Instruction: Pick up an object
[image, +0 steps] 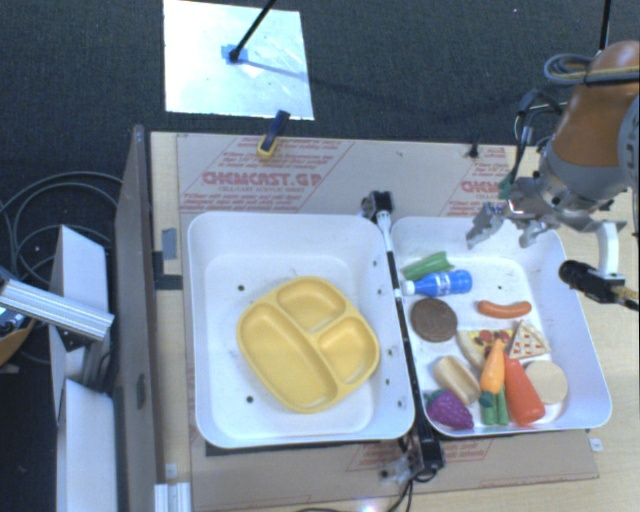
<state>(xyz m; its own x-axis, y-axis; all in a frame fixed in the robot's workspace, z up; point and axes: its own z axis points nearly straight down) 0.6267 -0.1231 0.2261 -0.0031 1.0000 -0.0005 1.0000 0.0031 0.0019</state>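
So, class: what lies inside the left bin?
Inside the left bin lies a yellow divided tray, its three compartments bare. The bin floor beneath it is covered.

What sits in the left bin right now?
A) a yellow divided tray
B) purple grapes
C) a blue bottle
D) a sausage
A: the yellow tray lies alone in the left bin, while the bottle, sausage and grapes all lie in the right bin.
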